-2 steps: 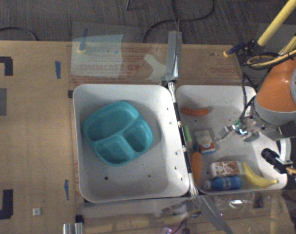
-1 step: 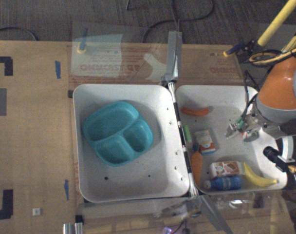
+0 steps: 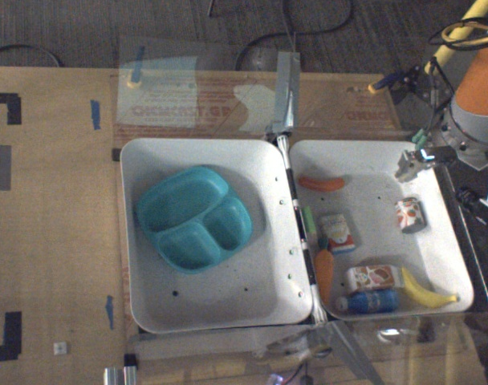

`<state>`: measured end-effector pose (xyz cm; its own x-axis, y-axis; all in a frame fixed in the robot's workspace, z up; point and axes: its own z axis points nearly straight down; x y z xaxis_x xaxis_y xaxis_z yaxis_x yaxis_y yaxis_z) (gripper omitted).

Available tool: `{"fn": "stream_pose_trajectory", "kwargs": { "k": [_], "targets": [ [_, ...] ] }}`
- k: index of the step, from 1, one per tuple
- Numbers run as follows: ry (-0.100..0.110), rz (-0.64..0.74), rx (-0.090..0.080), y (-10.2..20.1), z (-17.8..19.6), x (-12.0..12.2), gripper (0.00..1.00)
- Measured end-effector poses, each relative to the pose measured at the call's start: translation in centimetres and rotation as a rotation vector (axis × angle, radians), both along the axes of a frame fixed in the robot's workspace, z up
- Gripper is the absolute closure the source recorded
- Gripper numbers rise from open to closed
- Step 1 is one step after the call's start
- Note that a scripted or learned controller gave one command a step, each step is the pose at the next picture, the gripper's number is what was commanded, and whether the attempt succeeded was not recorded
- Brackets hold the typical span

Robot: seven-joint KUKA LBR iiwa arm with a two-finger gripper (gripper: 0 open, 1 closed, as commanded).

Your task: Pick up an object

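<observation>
Over the right bin (image 3: 437,239) with seven small items, end effector (image 3: 410,165) grip state unreadable; one teal tray (image 3: 194,217) left.

A pale wooden bench (image 3: 51,239) with blue tape marks (image 3: 95,114) stands before grey floor (image 3: 107,14) strewn with black cables (image 3: 316,6).

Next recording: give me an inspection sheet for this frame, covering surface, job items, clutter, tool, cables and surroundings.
Surface: wooden bench bearing left bin and right bin.
Job's things: right bin holds sausage, carrot, banana, blue bottle, three small cartons.
Clutter: teal divided tray in left bin.
Tool: over right bin's far right corner, nothing seen held.
Cables: black loops on floor beyond bench.
Surroundings: blue tape marks.
</observation>
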<state>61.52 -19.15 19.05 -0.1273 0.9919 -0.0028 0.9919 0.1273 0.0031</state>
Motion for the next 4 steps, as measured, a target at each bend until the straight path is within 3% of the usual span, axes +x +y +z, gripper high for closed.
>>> {"fn": "stream_pose_trajectory", "kwargs": {
  "k": [1, 2, 3, 4],
  "targets": [
    [0.001, 0.002, 0.0, 0.1, 0.0, 0.0, 0.0],
    [0.0, 0.005, 0.001, -2.0, -9.5, -3.3, 0.0],
    [-0.006, 0.025, 0.01, -2.5, -10.1, -7.4, 0.0],
    [-0.007, 0.06, 0.007, -2.5, -10.1, -10.5, 0.0]
  ]
}}
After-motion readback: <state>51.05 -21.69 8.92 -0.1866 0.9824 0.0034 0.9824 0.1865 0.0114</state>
